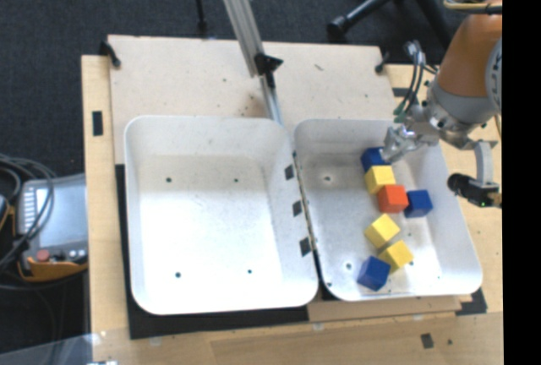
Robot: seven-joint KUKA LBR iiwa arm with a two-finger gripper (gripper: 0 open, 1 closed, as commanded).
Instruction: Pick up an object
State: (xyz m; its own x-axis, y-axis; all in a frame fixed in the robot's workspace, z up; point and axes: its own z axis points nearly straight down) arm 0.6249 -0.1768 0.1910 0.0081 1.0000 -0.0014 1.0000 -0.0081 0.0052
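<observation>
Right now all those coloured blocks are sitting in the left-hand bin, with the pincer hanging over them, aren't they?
Not quite: the coloured blocks lie in the right-hand bin, as the camera view shows. The pincer does hang over them, near the topmost blue block.

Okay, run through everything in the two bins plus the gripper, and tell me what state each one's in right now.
gripper: low in the right bin, at the top blue block; finger state unclear
top blue block: resting in the bin beside the gripper
upper yellow block: resting
orange block: resting, against the upper yellow block
right blue block: resting
middle yellow block: resting
lower yellow block: resting
bottom blue block: resting
</observation>
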